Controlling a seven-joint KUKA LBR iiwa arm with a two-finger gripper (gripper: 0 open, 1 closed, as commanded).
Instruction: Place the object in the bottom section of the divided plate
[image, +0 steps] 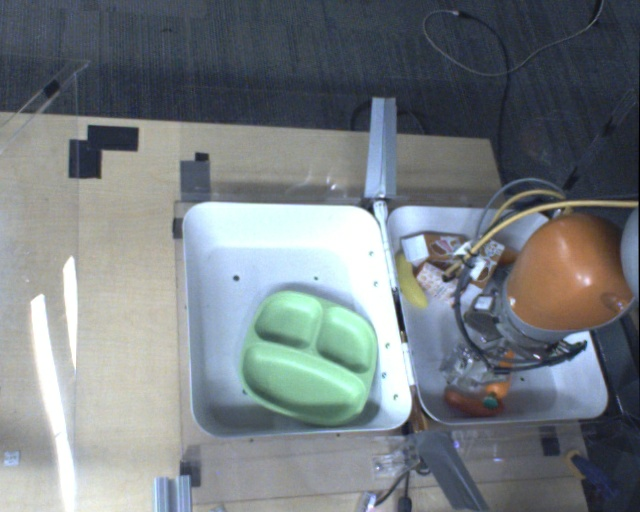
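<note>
Much of the right bin (590, 395) is covered by the arm, whose orange band (568, 272) and grey wrist hide the bin's middle and far right part. The gripper (470, 368) is seen below the wrist, low over the near end of that bin, but it is small and tangled with cables; whether the jaws are apart or together cannot be told. Just beneath it an orange-red object (474, 401) with a green spot lies on the bin floor, partly hidden by the gripper, and it cannot be made out whether it is touched. A yellow object (411, 281) lies along the left wall of the right bin, and a brown and white packet (438, 250) is seen at the far end, partly cut off by yellow and white cables (510, 215). Printing on the packet is too blurred to be read.

The green divided plate (310, 356) sits in the near half of the left bin (215, 300), with two small sections on its far side and one long section on its near side; nothing is seen in any of them.

The bins rest on a pale wooden bench (90, 300) marked with black tape (100, 145). Dark carpet (250, 50) is seen beyond, with a thin cable looped on it.
</note>
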